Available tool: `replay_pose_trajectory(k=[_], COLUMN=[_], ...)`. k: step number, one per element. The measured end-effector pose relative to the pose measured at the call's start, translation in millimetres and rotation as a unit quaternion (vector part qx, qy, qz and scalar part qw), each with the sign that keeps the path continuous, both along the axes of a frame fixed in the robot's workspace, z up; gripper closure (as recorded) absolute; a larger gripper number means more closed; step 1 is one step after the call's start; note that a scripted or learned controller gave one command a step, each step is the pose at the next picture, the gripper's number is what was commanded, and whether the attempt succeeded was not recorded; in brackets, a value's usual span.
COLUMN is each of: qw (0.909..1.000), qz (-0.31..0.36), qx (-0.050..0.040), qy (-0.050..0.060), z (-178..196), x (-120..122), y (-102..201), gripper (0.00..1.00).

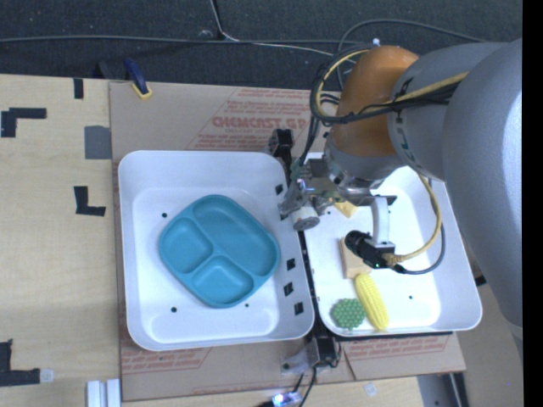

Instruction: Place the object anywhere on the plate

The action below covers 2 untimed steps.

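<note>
Gripper point(304, 203) hangs over the divide between the two bins, at the upper left corner of the right bin point(458, 308), with the arm's orange band point(369, 100) above it. Its tip is small and cluttered with fittings at this slant; open or closed, cannot tell. Nothing visible in its grasp.

Right bin contents, all well toward the lower left corner:
- corn cob point(372, 300), yellow, long axis running from upper left to lower right, nearly along the bin's depth, its narrower end seeming to point toward the near rim.
- tan block point(351, 263) just above the cob, touching or nearly touching its upper end, partly covered by a black cable fitting point(366, 251).
- green knobbly ball point(347, 313) just beside the cob's left flank.

Which of these is the task's object is not settled by the view; the cob is the most graspable guess.

Blue plate point(219, 248), three compartments, sits in the left bin point(136, 227), roughly centred, nothing on it.

Key relation: the objects lie below and to the right of the gripper in view, the plate below and to its left. A pick would likely need the fingers set across the cob's long axis, then a carry leftward over the bin walls. Task judged not yet begun.
</note>
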State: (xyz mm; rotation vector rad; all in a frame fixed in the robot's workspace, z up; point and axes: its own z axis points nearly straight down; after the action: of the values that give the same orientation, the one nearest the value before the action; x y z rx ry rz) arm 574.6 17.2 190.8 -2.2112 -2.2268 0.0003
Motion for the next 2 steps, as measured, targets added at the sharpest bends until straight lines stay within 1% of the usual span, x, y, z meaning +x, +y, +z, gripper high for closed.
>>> replay_pose_trajectory(k=[2], qw=[1.0000], qz=[0.000], qx=[-0.0004], qy=[0.000], z=[-2], x=[-16], y=[102], gripper=[1.00])
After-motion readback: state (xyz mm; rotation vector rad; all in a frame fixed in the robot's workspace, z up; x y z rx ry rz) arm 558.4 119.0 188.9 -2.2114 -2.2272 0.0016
